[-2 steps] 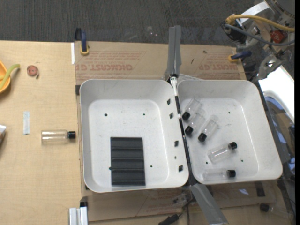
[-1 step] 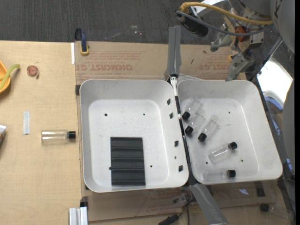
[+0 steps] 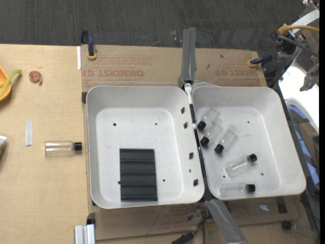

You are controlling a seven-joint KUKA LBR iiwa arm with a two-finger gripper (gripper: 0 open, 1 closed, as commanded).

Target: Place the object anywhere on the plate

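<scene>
Glare washes out the cabled machinery [image 3: 299, 39] cut off at the right edge, so I cannot tell whether the claw is spread or pressed together. Clear, black-capped vials [image 3: 226, 139] lie scattered in the right bin [image 3: 284, 111], one near the front wall barely distinguishable. The black ribbed rectangular plate [image 3: 137, 175] lies flat in the left bin [image 3: 94, 136]. Another vial [image 3: 62, 146] lies on the wooden worktop [image 3: 45, 197].

Bench [image 3: 40, 187] bears two bins [image 3: 137, 146], loose vial [image 3: 62, 147]
</scene>
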